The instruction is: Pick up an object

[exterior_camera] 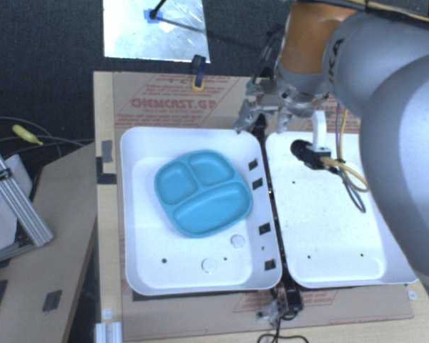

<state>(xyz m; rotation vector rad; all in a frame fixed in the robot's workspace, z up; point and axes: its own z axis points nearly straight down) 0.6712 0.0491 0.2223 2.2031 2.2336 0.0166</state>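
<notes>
The bench point(164, 95) is a brown board. Two white bins lie on it side by side: the left bin point(139, 263) and the right bin point(329, 256).

From my remote seat I see dark carpet point(43, 56) covering the floor around the rig. A shiny silver sheet point(156, 18) lies on it at the top, marked with a scrap of blue tape point(153, 14). The tabletop point(107, 227) is pale wood, overlaid with brown cardboard point(173, 100) printed in red lettering. At the left edge stands a slanted aluminium rail point(14, 195), with a yellow cable point(27, 135) trailing over the carpet near it. Lighting is even and cool.
</notes>
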